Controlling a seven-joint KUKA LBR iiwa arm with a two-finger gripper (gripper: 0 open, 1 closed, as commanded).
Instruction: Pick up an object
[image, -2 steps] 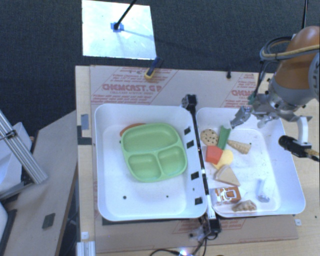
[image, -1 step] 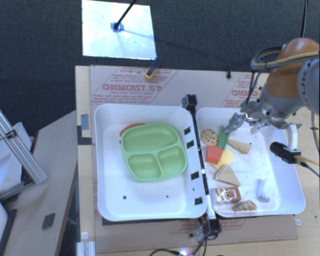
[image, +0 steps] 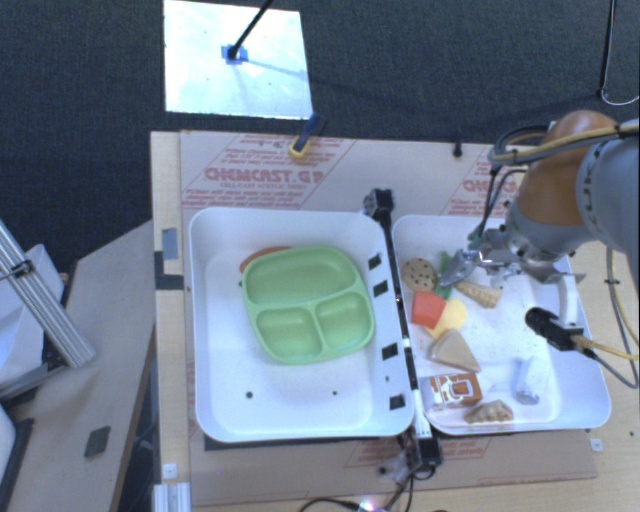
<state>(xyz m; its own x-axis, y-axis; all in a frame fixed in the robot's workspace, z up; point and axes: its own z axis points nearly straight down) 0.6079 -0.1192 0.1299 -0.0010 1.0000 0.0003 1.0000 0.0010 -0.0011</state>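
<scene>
Hovering over a tan ridged cone (image: 478, 293) in the right bin (image: 590, 395), end effector (image: 462, 268), finger state indiscernible.

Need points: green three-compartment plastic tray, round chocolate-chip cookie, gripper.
green three-compartment plastic tray (image: 300, 275), camera view, floor of its largest compartment.
round chocolate-chip cookie (image: 419, 273), camera view, centre of its top face.
gripper (image: 462, 268), camera view, at its fingertips, beside the cookie.

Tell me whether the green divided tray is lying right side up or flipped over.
Right side up. The green divided tray lies flat in the left bin, and its three hollow compartments face upward.
</scene>
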